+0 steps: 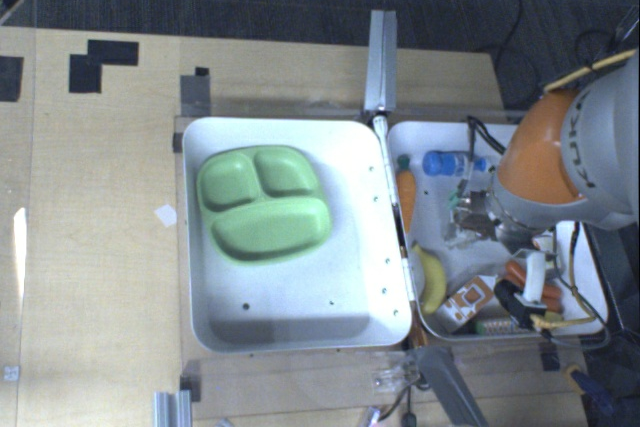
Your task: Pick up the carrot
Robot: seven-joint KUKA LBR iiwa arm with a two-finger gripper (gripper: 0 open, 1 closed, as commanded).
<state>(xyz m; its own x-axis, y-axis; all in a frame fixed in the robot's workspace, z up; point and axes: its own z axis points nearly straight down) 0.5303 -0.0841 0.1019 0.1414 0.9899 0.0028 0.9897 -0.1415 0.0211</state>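
Carrot lies lengthwise along the left wall of the right bin, near its far end, with a banana just below it along the same wall. Across the bin's middle the hand hangs apart from the carrot; whether its fingers are apart or together cannot be told. A green divided plate sits in the left bin.

A divided plate is lying in the left bin. In the right bin, the carrot is lying along the left wall, a banana just before it, a bottle lying behind, right of the carrot.
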